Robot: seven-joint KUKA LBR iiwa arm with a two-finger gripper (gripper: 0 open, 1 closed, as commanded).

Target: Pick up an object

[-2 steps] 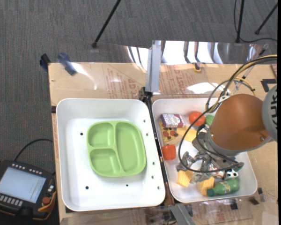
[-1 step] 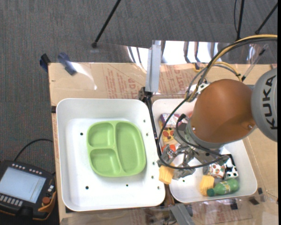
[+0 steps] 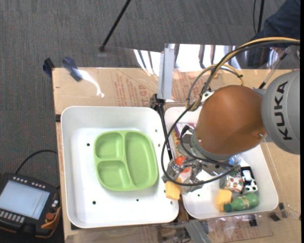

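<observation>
We are seeing the gripper [image 3: 185,175] hanging low over the right bin's [image 3: 268,171] left side, but we cannot tell if it is gripping anything. Toys are lying nearby: a yellow block [image 3: 172,190], a green bottle [image 3: 242,202]. A green plate [image 3: 125,160] is sitting in the left bin [image 3: 76,130].

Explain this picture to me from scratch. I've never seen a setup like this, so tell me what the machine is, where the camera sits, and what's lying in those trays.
The camera hangs above a bench and looks down at a slant. The big grey and orange shape is a KUKA robot arm reaching in from the right; its bulk hides much of what lies below it. Its gripper, a two-fingered claw, sits low over the right bin, near the wall between the bins. I cannot tell whether it holds anything. The left bin contains a green divided plate. The right bin holds small toys: a yellow piece by the gripper, another yellow piece, and a green bottle shape. The box at lower left is a handheld controller.
</observation>
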